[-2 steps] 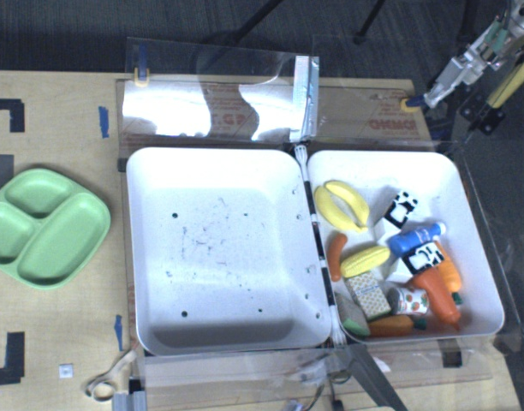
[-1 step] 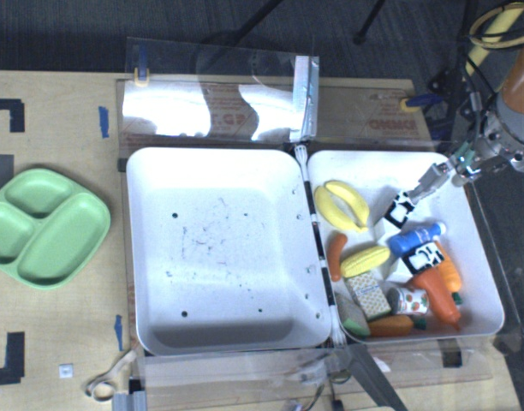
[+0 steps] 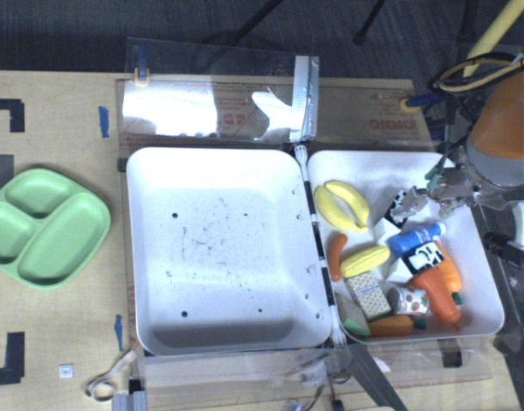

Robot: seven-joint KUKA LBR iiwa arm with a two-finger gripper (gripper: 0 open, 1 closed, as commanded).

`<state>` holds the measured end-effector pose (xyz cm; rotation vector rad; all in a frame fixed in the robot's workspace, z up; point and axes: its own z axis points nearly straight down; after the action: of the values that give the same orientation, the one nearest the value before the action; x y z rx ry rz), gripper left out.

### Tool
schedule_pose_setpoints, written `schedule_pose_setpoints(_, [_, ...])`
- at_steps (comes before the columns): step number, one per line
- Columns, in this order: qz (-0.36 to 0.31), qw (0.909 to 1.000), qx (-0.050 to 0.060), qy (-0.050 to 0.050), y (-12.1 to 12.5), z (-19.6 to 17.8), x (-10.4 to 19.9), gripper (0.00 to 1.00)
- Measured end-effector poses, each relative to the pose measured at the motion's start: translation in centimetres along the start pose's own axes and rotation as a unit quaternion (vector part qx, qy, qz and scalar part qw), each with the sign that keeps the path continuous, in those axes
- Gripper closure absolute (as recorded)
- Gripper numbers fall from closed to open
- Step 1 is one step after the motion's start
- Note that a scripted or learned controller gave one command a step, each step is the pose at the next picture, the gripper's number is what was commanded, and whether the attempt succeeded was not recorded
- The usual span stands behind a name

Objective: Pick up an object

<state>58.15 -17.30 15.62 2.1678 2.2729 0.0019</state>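
Observation:
The right bin [image 3: 493, 315] holds a heap of toy groceries. Among them are a yellow banana [image 3: 342, 204], a yellow corn-like piece [image 3: 365, 259], a blue bottle [image 3: 413, 239], an orange carrot-shaped toy [image 3: 443, 287], a small can [image 3: 413, 300] and a speckled box [image 3: 370, 297]. My gripper [image 3: 407, 204] reaches in from the right and hangs over the bin's upper middle, just above the blue bottle and right of the banana. I see nothing held in it. The arm's orange band [image 3: 504, 118] is at the far right.
The left bin [image 3: 159, 169] lies beside the right one, the two sharing a middle wall [image 3: 318, 238]. A green divided plate [image 3: 44, 227] rests on the bench at far left. A clear plastic panel [image 3: 219, 101] stands behind the bins. Cables [image 3: 472, 71] hang near the arm.

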Motion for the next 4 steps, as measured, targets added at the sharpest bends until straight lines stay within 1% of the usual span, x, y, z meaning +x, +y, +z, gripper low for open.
schedule_pose_setpoints(1, [0.191, 0.9817, 0.002, 0.001, -5.1, -0.3, 0.3, 0.0])
schedule_pose_setpoints(2, [0.367, 0.9304, 0.001, -0.001, -4.4, -0.2, -1.2, 0.0])
schedule_pose_setpoints(3, [0.649, 0.7605, 0.002, -0.001, -2.6, -2.4, -4.0, 0.0])
schedule_pose_setpoints(4, [0.649, 0.7608, 0.001, -0.001, 0.0, -4.9, -4.8, 0.0])
